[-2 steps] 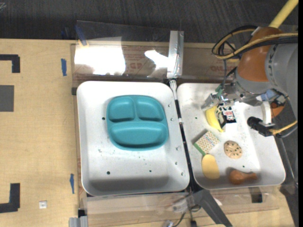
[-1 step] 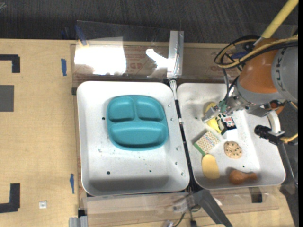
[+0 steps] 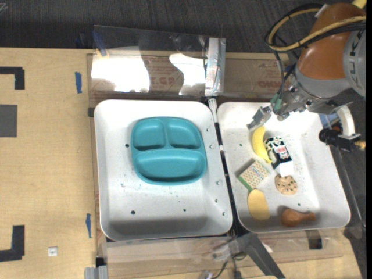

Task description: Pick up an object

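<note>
The right bin [image 3: 331, 173] holds several small objects. A yellow banana [image 3: 259, 143] lies near its middle, beside a small black, white and red box [image 3: 279, 151]. Below them lie a round cookie [image 3: 286, 184], a speckled square with a green edge [image 3: 253, 174], a yellow oval piece [image 3: 258, 204] and a brown piece [image 3: 297, 216]. My gripper [image 3: 270, 114] hangs over the back of this bin, just above the banana's top end. It is open, with nothing between its fingers.
A teal divided plate [image 3: 168, 149] lies in the left bin [image 3: 116, 185]. A clear plastic sheet [image 3: 174, 68] stands behind the bins. Yellow and black cables [image 3: 290, 25] loop off the arm at the upper right. Bench board [image 3: 40, 156] spreads to the left.
</note>
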`<act>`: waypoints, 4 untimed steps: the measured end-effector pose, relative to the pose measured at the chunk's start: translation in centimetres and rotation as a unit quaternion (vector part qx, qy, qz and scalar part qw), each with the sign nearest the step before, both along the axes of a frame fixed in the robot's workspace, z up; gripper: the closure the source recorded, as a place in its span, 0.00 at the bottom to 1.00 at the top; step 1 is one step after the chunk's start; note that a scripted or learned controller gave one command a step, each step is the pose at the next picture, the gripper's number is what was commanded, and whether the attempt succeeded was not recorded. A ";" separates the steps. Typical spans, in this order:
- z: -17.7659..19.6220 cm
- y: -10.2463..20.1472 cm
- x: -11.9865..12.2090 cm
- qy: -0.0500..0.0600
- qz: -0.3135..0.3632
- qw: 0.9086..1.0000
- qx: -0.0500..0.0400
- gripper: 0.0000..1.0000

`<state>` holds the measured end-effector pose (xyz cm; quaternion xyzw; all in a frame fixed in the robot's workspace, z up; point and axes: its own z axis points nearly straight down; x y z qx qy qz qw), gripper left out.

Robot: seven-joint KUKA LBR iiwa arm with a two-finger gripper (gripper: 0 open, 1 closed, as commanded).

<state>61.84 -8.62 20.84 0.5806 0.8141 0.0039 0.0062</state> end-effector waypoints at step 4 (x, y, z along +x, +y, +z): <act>-2.0 6.5 1.6 0.004 -0.109 0.994 0.003 1.00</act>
